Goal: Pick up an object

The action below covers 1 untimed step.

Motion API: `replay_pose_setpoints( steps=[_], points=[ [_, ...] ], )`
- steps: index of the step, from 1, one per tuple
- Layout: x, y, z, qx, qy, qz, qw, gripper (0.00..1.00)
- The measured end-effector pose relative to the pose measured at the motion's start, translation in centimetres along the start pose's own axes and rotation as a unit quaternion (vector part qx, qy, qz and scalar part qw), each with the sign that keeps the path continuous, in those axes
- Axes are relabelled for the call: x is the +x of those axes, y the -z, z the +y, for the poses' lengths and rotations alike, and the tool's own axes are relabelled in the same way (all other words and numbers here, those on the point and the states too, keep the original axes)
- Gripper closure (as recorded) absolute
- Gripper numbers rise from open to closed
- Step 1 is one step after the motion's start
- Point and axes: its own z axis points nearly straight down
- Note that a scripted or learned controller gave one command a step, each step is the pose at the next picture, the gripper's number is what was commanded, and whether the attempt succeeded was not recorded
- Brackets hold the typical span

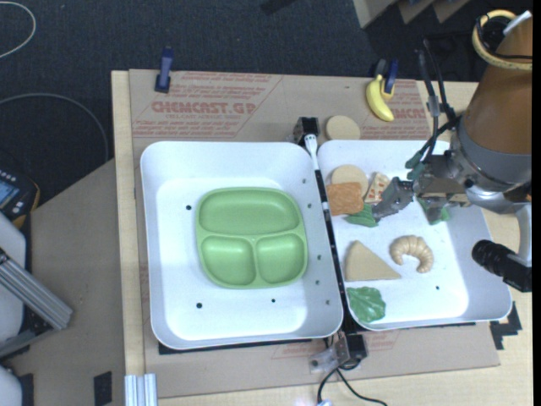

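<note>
Over the right bin [473, 307] the gripper [390, 200] hovers above a green piece [362, 219] — finger state cannot be told. Best descend squarely, clear of the toast slices [345, 191]. Croissant [413, 253], wedge [366, 263], green leaf [367, 302] nearby; left bin [161, 227] holds a green divided tray [251, 236].

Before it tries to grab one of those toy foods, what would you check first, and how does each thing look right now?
1. Tool over the right bin: ok.
2. Food near the tool: ok, a green piece and an orange slab lie beside it.
3. Tool already carrying something: cannot tell.
4. Croissant and wedge lying free: ok.
5. Green tray in the left bin, away from the arm: ok.
</note>
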Motion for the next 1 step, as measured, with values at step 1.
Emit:
replay_pose_setpoints(
  steps=[1],
  points=[
    [-0.08, 1.1, 0.24, -0.003, 0.0, -0.001, 1.0, 1.0]
  ],
)
